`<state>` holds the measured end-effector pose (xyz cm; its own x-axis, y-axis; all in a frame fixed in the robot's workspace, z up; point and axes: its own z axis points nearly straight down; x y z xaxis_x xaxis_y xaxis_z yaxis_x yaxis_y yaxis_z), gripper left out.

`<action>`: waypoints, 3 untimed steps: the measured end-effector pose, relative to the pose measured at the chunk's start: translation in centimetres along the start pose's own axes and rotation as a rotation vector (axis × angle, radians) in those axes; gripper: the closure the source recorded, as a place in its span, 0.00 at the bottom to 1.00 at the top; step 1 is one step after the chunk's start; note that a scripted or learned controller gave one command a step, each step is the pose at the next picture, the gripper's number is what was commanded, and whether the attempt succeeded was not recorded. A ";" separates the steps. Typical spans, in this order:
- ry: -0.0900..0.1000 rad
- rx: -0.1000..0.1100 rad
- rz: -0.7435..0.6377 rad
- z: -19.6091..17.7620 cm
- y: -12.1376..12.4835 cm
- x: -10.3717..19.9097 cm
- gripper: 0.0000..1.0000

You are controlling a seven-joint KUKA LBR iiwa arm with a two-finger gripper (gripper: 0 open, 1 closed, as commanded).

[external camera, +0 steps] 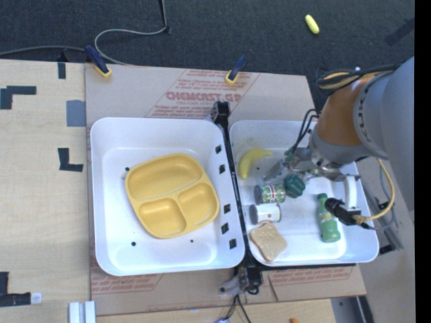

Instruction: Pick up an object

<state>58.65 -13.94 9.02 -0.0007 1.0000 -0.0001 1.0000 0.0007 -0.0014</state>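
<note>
Bench (40, 180) with cardboard sheet (195, 93) under two white bins (108, 200), side by side.

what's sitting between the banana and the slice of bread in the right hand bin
In the camera view, two small containers lie between the banana and the bread slice: a green-labelled can on its side, then a white cup nearer the bread.

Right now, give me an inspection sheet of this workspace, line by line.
Surface: cardboard-covered bench bearing left bin and right bin.
Job's things: right bin holds banana, green-labelled can, white can, bread slice, green bottle, dark green round object.
Clutter: yellow divided plate in left bin.
Tool: tool low over right bin, near dark green round object; finger state unclear.
Cables: black cable behind bench; yellow cable along arm.
Surroundings: dark floor, small yellow item.
</note>
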 end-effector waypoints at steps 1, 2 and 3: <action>-0.002 -0.004 0.001 0.4 0.2 0.7 0.00; -0.001 -0.006 -0.001 0.4 3.4 -0.4 0.00; -0.003 -0.007 -0.001 0.3 0.2 -0.9 0.00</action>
<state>58.90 -14.79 8.68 -0.0015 1.0000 -0.0028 1.0000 0.0015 0.0053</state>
